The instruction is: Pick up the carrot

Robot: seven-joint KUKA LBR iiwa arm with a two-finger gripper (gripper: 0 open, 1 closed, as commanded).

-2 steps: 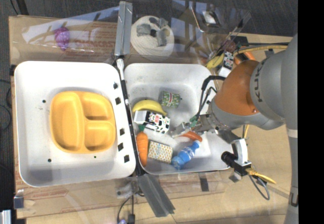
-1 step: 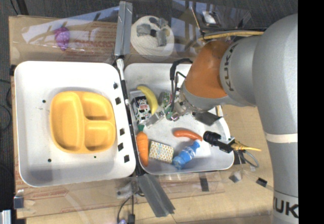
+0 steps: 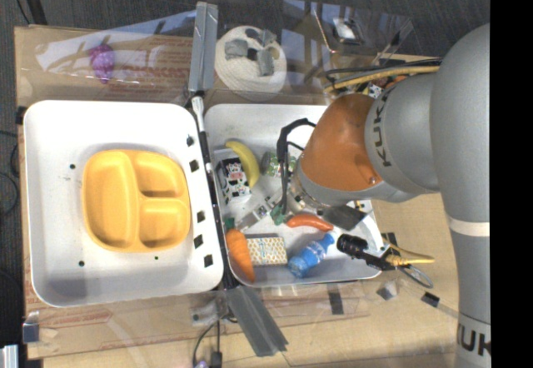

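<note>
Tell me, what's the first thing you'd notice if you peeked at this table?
The big grey robot arm with its orange band, reaching in from the right over the right bin. Next, the bright yellow divided tray sitting alone in the left bin. Then the orange carrot at the crowded right bin's lower left, beside a banana and a blue bottle.

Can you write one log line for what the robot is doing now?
arm over right bin | carrot lying at bin's front-left corner, not held | yellow tray in left bin
</note>
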